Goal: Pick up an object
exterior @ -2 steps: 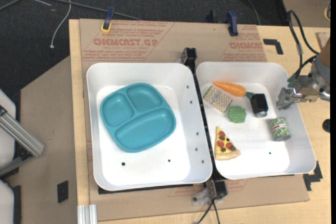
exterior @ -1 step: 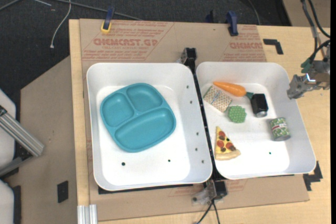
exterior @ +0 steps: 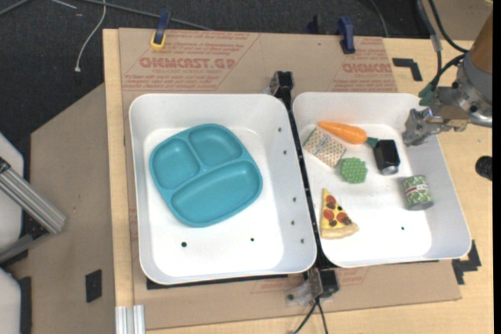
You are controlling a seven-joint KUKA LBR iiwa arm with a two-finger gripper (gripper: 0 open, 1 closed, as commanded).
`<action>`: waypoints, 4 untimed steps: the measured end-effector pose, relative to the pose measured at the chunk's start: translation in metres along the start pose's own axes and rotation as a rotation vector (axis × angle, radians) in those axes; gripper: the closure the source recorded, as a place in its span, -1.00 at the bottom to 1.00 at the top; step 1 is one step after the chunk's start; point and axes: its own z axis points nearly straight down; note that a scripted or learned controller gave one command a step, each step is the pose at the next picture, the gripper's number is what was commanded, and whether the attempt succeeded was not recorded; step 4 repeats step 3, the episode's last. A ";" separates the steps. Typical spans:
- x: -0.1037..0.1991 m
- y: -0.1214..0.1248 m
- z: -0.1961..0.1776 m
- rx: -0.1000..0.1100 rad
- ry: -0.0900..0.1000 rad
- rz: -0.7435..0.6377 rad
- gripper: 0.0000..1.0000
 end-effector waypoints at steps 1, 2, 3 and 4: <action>0.062 0.004 0.010 0.003 0.002 0.000 1.00; 0.121 0.006 0.026 0.004 0.001 0.000 1.00; 0.178 0.004 0.042 0.005 0.001 0.000 1.00; 0.178 0.004 0.042 0.005 0.001 0.000 1.00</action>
